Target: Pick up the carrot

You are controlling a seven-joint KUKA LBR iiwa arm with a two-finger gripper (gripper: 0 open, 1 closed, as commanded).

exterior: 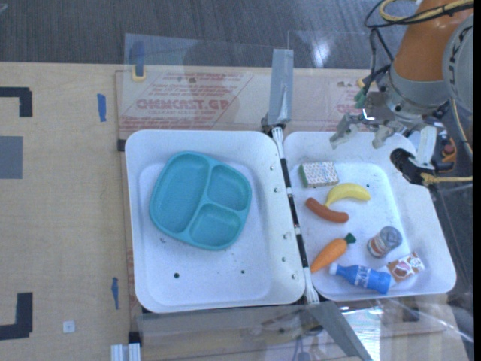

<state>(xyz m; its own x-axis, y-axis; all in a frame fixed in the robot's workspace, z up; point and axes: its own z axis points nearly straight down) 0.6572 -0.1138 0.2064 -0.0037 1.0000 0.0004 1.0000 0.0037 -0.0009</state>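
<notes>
The carrot (331, 253), orange with a green top, lies in the right bin (443, 235) near its front left, tilted with the green end up and to the right. My gripper (362, 131) hangs over the bin's back edge, well behind the carrot. Its fingers (345, 131) are spread open with nothing between them.
Around the carrot lie a blue bottle (363, 277), a sausage (327, 211), a banana (348, 194), a can (384, 242), a small carton (406, 266) and a speckled sponge (319, 174). The left bin (150, 277) holds a teal divided plate (200, 199).
</notes>
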